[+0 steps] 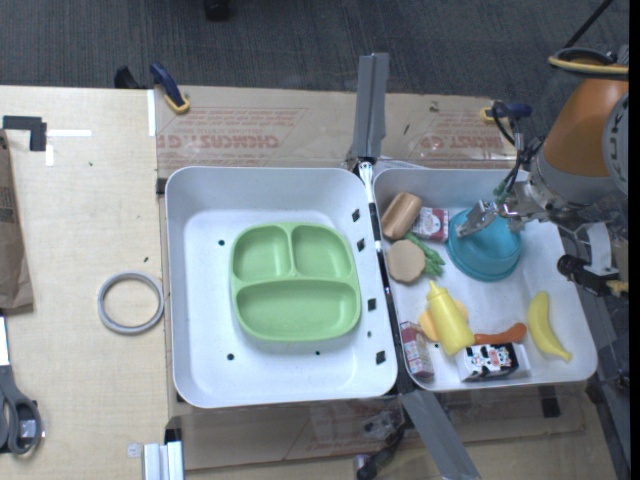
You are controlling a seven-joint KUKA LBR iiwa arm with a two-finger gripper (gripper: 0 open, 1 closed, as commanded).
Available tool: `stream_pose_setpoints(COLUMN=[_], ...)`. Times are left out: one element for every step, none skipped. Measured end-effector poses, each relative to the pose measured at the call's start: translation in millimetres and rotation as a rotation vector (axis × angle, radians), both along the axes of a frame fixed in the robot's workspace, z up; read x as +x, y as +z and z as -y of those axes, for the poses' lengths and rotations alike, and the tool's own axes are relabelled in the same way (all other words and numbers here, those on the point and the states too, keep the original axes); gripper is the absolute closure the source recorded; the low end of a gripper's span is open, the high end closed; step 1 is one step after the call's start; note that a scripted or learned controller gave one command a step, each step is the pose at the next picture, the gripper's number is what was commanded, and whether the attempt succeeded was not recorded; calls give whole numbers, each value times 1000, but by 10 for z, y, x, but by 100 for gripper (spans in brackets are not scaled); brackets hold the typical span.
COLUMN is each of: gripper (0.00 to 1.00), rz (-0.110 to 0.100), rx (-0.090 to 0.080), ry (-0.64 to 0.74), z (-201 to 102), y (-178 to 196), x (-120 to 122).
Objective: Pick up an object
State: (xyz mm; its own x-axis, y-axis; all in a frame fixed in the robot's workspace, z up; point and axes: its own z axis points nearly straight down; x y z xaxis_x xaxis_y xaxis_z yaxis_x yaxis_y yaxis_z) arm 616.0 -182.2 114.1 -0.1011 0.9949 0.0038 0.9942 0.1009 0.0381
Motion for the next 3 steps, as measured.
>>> stream_pose_setpoints(gripper=[0,100,0], rz=[-1,4,4], rx=[15,12,12], ry=[45,50,49], z=[159,146,148], y=[32,137,137], x=[286,305,304])
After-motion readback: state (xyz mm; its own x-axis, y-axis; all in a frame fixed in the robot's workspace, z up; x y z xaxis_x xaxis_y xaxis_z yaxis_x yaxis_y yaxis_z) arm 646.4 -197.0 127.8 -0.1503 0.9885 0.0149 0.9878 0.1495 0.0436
